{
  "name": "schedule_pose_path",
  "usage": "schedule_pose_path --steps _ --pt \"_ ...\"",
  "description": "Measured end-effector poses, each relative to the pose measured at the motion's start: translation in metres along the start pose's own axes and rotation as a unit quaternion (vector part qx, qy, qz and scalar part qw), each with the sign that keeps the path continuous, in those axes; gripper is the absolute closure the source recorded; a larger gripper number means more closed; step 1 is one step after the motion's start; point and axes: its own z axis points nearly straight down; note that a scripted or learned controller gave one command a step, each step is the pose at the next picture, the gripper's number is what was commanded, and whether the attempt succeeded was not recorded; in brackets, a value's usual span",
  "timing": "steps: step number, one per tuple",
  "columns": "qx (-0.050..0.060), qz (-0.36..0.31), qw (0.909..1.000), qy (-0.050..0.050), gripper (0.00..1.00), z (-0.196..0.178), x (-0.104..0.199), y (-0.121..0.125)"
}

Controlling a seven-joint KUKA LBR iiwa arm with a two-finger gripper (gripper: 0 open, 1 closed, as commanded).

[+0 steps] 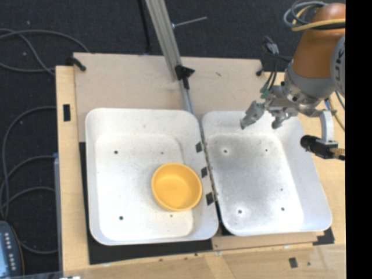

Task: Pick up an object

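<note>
The yellow bowl (pixel 176 186) sat upright in the left bin (pixel 110 156), toward that bin's right side and nearer its front edge than its back, just beside the divide where the two bins met. It rested on the bin floor, apart from the walls. My gripper (pixel 265 118) hung over the back edge of the right bin (pixel 302 202), well apart from the bowl, with its two fingers (pixel 251 116) spread and nothing between them. My arm (pixel 317 51) came in from the right, the orange band above the wrist showing at the upper right, with cables looped over the top of it. The floor of the right bin was scuffed grey, darkest around its middle. Both bins lay side by side on the desk (pixel 128 80), a pale board with tan edges. A slanted metal rail (pixel 163 28) ran from the top of the view down to a black clamp at the back of the desk, and a thinner rod went on from there toward the seam between the bins. Thin cables (pixel 23 39) trailed over the dark floor on the left.
</note>
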Motion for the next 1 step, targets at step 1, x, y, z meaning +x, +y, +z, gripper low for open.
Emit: schedule_pose_path --steps 1 --pt "0.000 0.000 1.0000 0.000 0.00 0.0000 0.0001 0.0000"
